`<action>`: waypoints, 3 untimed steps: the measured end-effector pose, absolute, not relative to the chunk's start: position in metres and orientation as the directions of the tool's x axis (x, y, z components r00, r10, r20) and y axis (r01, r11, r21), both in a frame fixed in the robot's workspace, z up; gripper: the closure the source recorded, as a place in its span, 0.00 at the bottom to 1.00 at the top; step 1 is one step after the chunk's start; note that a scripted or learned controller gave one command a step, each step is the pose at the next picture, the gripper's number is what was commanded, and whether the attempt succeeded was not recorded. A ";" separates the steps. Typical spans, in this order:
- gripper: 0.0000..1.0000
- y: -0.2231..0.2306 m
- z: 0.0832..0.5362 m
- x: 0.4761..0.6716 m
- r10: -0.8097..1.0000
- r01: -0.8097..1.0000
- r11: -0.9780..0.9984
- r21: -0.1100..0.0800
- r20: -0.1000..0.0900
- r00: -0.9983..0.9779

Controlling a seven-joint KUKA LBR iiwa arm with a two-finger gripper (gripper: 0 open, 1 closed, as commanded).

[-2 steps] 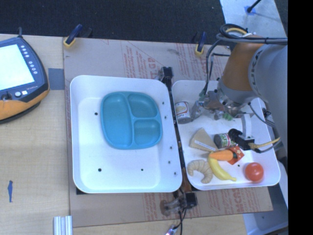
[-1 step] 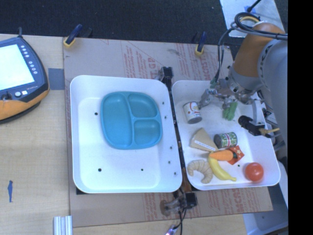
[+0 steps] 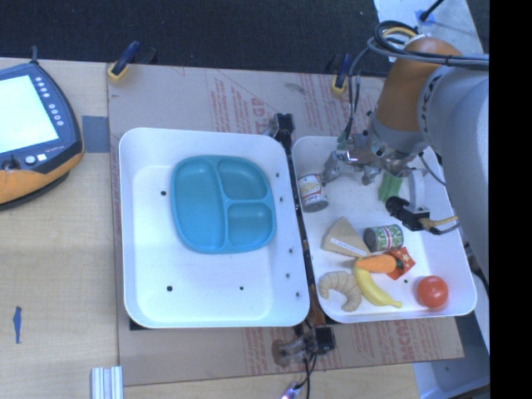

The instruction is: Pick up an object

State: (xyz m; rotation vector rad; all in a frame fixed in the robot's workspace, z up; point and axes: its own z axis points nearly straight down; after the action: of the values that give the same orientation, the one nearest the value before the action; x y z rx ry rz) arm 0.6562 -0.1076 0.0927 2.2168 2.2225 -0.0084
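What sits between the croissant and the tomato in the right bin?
In the camera view, a banana lies between the croissant and the tomato, its upper end under a carrot.

Two bins (image 3: 133, 223), two cans (image 3: 311, 191)

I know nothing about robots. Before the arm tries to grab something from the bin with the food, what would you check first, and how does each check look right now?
1. Things to pick lie in the right bin: ok; a small can, cheese wedge, croissant, banana and tomato are there.
2. Claw is over that bin: ok, near its top end.
3. Claw carries nothing: cannot tell.
4. Small can has free space around it: ok, it stands apart.
5. Banana is free to lift: not ok, it touches the croissant and an orange item.
6. Blue plate is out of the way: ok, it lies in the left bin.
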 end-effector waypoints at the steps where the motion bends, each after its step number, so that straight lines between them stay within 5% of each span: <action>1: 0.00 -0.179 0.092 0.579 1.000 1.000 0.002 -0.004 -0.001 -0.002; 2: 0.00 -0.212 0.092 0.648 1.000 1.000 0.004 -0.002 0.000 -0.004; 3: 1.00 -0.212 0.103 0.647 1.000 1.000 0.008 -0.007 0.001 -0.008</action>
State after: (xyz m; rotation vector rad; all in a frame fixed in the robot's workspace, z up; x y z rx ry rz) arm 0.6475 -0.2116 0.1027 2.2157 2.2346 -0.0068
